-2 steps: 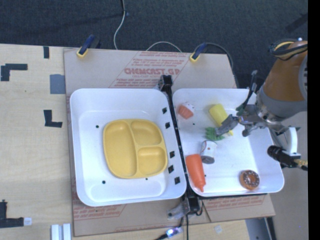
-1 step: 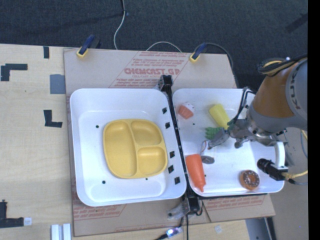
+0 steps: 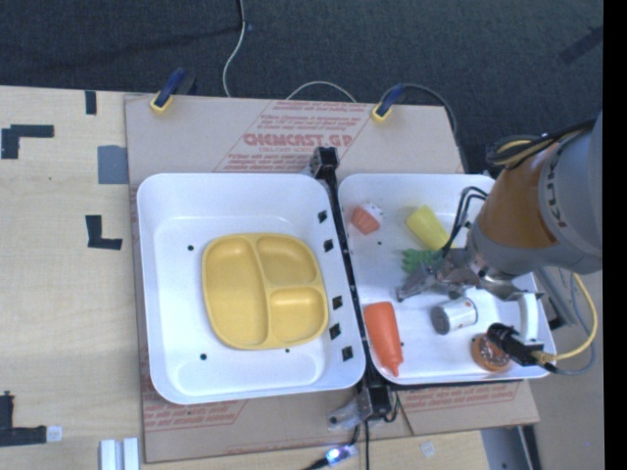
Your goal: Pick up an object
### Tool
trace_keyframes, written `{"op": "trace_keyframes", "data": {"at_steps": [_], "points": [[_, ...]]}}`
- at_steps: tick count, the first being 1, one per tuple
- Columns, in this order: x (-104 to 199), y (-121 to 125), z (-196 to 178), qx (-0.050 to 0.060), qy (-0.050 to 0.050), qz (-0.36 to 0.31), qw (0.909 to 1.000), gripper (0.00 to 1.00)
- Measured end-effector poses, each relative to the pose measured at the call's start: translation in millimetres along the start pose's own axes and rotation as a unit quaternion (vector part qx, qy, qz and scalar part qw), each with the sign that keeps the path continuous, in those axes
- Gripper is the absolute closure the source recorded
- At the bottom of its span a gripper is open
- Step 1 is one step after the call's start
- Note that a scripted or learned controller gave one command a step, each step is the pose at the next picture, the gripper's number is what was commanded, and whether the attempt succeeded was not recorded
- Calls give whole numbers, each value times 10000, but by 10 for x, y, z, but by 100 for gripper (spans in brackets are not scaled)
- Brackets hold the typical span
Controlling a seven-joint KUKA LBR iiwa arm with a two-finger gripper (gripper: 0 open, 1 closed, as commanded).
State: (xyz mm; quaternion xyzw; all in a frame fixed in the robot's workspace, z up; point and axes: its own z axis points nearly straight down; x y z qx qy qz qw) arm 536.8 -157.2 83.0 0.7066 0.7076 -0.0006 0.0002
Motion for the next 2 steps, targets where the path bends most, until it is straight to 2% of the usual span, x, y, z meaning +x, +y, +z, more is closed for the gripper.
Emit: {"op": "trace_keyframes", "data": {"at_steps": [1, 2], "points": [[-3, 4, -122, -6, -7, -1, 10000, 100], [29, -13, -543, -9, 5, -1, 10000, 100]]}}
